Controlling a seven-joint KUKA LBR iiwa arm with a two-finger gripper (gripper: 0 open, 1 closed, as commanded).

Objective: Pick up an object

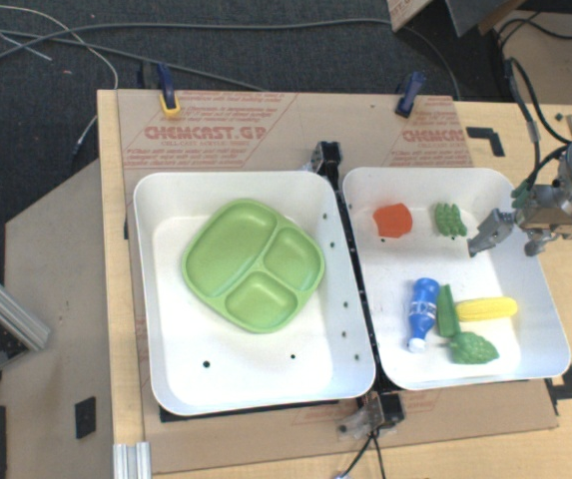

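My gripper (512,239) hangs at the right side of the right bin (535,352), its two fingers spread apart with nothing between them. To its left lie a small green ridged toy (450,220) and a red block (393,221). Lower in the same bin lie a blue bottle (422,312), a dark green vegetable (446,310), a yellow corn cob (485,309) and a leafy green toy (473,348). The gripper is above and to the right of the corn, touching none of them.
The left bin (156,267) holds a green sectioned plate (254,264). A black clamp (326,156) sits between the bins at the back. Blue clips (169,99) hold the cardboard underlay at the far edge.
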